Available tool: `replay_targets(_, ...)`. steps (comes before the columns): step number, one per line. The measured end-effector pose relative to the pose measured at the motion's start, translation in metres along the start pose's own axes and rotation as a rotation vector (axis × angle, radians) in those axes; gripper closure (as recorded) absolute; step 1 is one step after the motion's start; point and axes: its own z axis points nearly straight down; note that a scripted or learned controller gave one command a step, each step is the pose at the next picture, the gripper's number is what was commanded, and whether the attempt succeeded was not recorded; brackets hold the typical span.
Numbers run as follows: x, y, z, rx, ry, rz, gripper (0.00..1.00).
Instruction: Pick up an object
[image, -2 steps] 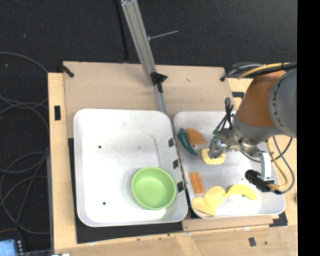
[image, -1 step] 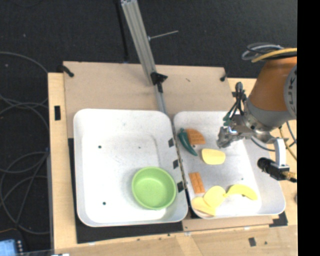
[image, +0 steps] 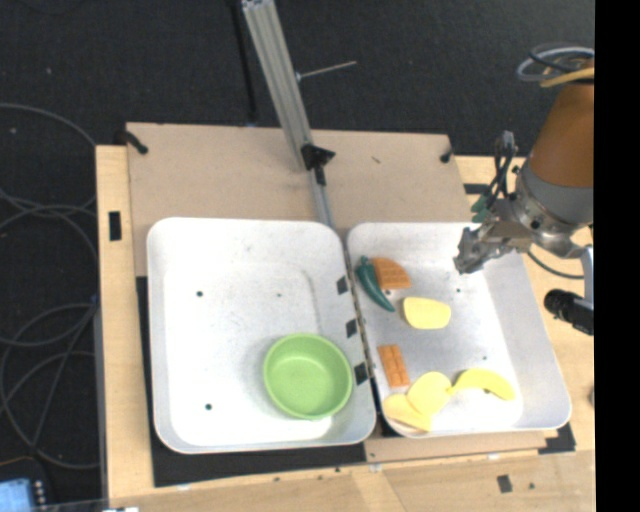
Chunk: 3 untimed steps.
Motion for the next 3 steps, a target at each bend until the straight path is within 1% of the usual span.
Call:
replay_targets(1, 0.057, 0.014, 0.004, 0.007, 0.002, -0.002, 1.0)
replay_targets(2, 0.1, 0.021, 0.021, 0.01, 0.002, -0.001, 1.0)
replay_targets(3, 0.157, 0.021, 0.02, 0.008, 0.003, -0.003, 1.0)
